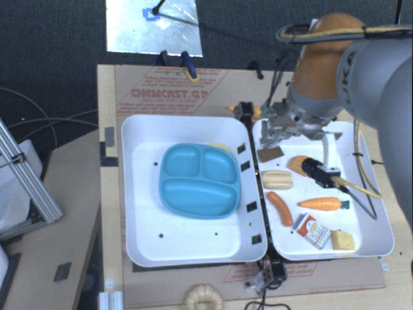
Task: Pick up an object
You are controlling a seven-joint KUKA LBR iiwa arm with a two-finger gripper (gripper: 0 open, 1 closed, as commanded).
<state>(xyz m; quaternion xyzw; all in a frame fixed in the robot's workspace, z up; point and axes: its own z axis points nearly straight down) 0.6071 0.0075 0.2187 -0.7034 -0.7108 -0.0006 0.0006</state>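
My gripper (273, 136) hangs low over the far left corner of the right bin (374, 221). Just in front of it lies a flat brown piece (271, 154). Further toward the near side are a pale hot dog bun (277, 179), a red sausage (279, 208), an orange carrot (319, 204), a red and white packet (314, 231) and a yellow cheese cube (342, 240). An orange-brown roll (297, 165) is partly hidden by the arm's hardware. Nothing shows between the gripper and the bin floor.
The left bin (139, 192) holds a blue divided plate (200, 179) with a yellow thing (221, 147) peeking out behind it. A pale ring-shaped doughnut (203, 297) lies off the bins at the front. A blue clamp (188, 63) and a foil sheet (153, 17) sit at the back.
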